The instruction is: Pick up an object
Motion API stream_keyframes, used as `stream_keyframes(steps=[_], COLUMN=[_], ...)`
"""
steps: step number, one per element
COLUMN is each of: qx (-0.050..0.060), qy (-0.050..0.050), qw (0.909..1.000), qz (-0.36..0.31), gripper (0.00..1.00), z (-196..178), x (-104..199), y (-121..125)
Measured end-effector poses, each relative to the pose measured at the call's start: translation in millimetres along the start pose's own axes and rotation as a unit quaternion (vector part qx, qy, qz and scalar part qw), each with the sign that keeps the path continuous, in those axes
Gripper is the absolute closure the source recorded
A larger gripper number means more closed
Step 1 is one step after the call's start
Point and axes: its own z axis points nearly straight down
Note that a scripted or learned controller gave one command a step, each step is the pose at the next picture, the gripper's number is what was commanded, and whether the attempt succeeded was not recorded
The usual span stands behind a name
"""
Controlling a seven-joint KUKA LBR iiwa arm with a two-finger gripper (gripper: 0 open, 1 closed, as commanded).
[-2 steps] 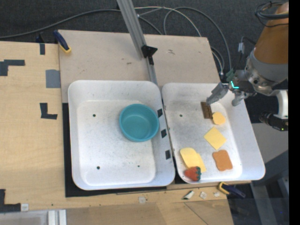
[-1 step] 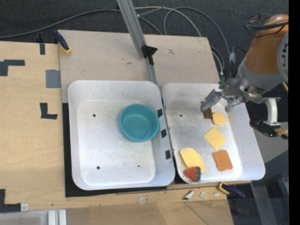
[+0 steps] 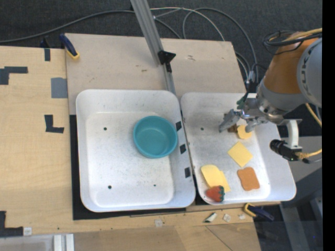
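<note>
Two shallow white bins are carried side by side on the pale wooden worktop point(image 3: 31, 140): the left bin point(image 3: 94, 156) and the right bin point(image 3: 277, 184), their inner rims touching. Blue-and-yellow clamps point(image 3: 69, 46) are seen at the board's edges.

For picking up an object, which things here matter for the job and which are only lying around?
For the job:
- claw
- small yellow piece beside it
- yellow slice
- orange piece
- yellow block
- red strawberry

Lying about:
- teal bowl
- cables
- blue clamp
</note>
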Motion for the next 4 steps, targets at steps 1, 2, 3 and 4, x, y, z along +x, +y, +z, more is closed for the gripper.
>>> stream_keyframes(steps=[1, 2, 3, 4], qx=[0.0, -0.002, -0.006, -0.005], qy=[0.001, 0.0, 0.0, 0.0], qw=[1.0, 1.0, 1.0, 1.0], qz=[-0.001, -0.001, -0.001, 0.0], gripper=[0.0, 1.0, 1.0, 1.0], z=[52, 38, -21, -63], x=[9, 9, 15, 13], y=[-7, -6, -10, -10])
